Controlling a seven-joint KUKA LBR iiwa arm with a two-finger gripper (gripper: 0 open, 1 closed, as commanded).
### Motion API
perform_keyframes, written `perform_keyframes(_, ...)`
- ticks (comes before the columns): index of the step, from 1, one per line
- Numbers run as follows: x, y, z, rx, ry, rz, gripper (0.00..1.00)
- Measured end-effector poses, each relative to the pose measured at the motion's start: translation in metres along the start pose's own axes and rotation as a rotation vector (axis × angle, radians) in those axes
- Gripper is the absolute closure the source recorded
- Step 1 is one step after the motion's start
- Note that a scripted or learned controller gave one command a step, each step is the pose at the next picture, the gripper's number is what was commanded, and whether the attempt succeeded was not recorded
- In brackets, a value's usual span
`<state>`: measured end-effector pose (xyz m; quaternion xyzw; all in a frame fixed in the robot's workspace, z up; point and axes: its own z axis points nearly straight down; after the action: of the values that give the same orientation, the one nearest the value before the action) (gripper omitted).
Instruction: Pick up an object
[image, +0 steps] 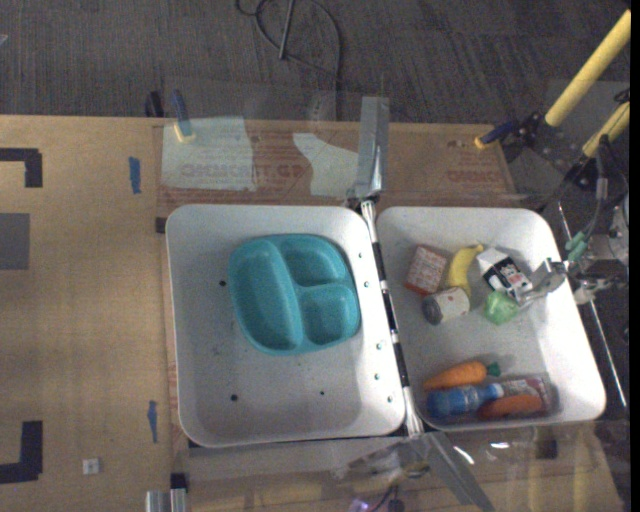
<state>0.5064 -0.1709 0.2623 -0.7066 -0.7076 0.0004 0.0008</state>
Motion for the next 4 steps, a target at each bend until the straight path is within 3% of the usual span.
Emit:
perform_keyframes(1, 0.000, 0.000, 0.000, 0.000, 0.000, 0.000, 0.00)
perform_keyframes(2, 0.013, -0.007, -0.115, -0.003, -0.002, 0.026, 0.00)
perform_keyframes(3, 0.014, 0.042, 0.174, -0.003, 0.000, 0.168, 0.00)
perform_keyframes(4, -0.010, 0.110, 0.138, -0.003, -0.001, 0.227, 0.00)
